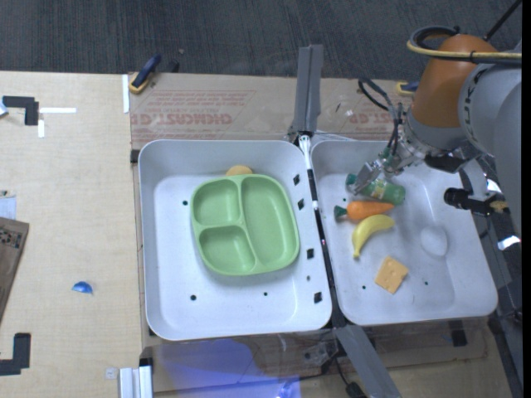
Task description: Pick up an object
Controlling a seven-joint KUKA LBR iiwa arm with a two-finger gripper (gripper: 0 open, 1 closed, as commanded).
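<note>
Two white bins were seen side by side on the counter (66,222). The left bin (166,305) was occupied by a green plate (246,224) with three compartments, and a small orange-yellow object (239,171) was partly hidden behind the plate's rim at 12 o'clock.

In the right bin (448,297), a cluster of objects was found toward 10 o'clock from the bin's centre. A green bottle (387,191) was laid on its side, and a carrot (367,210) was placed just beside it at 7 o'clock, apparently touching. A banana (370,230) was positioned just below the carrot, at its 6 o'clock. A cracker (392,274) was set apart from the banana, at its 5 o'clock.

The arm (465,89) was extended in from 2 o'clock, with the orange band shown above the wrist. The gripper (371,173) was lowered over the bottle's upper left end, close to or touching it. Whether the gripper was wide or narrow could not be told, and nothing could be confirmed as held.

A blue scrap (81,288) was seen on the counter at 9 o'clock from the left bin.
</note>
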